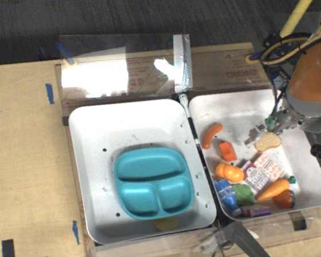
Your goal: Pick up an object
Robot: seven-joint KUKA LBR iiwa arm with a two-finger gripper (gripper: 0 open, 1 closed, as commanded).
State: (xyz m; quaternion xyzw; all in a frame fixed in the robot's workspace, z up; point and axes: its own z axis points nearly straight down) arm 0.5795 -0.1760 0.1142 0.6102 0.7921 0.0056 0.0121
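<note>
The left bin [89,162] holds a teal divided plate [153,181] lying flat near its middle, with a bit of something yellowish [166,224] peeking out at the bin's near edge below it. Behind the bins, faint reddish printing runs along the cardboard wall [223,69], too blurred to read.

The right bin [227,106] carries a heap of toy food along its near side. An orange sausage [210,135] lies tilted near the divider, with a small orange block [227,151] just below it, then an orange-and-yellow fruit piece [229,172], a blue piece [223,191] and a green piece [243,193]. A white packet with red print [264,170] lies in the middle of the heap; its lettering is too small to make out. A carrot [274,189] rests beside a red piece [284,199].

The gripper [271,127] hangs over the bin's far right part, just above a tan cookie [267,141]. I cannot tell how its tip is set, or whether it touches the cookie.
</note>
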